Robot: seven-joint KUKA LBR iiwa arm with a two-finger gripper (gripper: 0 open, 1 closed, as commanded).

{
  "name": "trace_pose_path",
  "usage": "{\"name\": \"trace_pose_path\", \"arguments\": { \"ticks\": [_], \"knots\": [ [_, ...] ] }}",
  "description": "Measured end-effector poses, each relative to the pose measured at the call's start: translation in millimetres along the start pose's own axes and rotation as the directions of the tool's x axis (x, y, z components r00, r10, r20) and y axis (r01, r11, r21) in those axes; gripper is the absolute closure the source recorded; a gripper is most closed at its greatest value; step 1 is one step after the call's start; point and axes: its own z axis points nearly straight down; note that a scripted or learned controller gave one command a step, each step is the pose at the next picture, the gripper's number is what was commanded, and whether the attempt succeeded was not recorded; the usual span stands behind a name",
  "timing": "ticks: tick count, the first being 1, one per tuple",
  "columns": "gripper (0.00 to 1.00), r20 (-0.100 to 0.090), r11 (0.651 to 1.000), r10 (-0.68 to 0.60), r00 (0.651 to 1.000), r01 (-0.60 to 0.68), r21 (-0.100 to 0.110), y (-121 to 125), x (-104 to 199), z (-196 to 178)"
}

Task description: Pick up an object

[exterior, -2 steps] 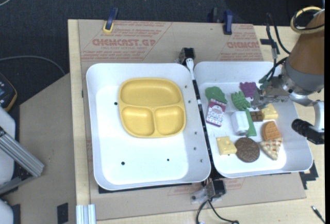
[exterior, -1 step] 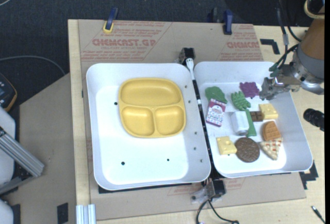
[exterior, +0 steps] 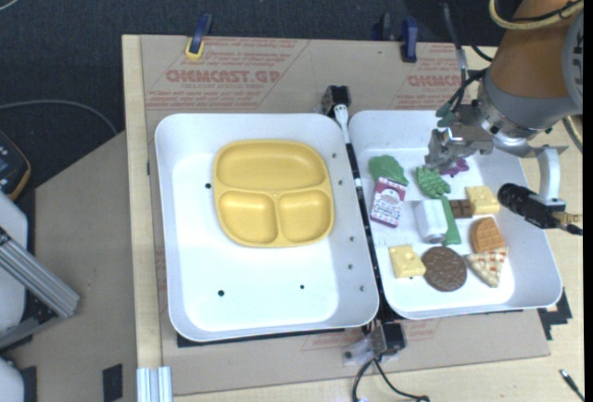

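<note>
The tool (exterior: 445,155) hangs over toy food in the right bin (exterior: 547,294); a yellow tray (exterior: 273,190) sits in the left bin (exterior: 185,233).

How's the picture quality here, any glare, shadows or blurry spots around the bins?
Camera view: even overhead light, soft glare on the yellow tray and the white bins' rims; faint shadows beside the toy food; the gripper looks slightly soft, the bin contents otherwise sharp.

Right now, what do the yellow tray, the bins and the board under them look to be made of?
Yellow tray: looks like moulded plastic, matte, one even colour with rounded compartment edges. Left bin and right bin: probably thin formed plastic, smooth white with soft highlights and rolled rims. Board: a rigid sheet under brown paper masking printed in red; the sheet itself is hidden.
</note>
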Motion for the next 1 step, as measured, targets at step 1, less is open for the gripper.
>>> {"name": "trace_pose_path", "arguments": {
  "ticks": [1],
  "knots": [
    [1.00,0.000,1.000,0.001,1.000,-0.001,0.000,13.3,43.4,-0.4]
  ]
}}
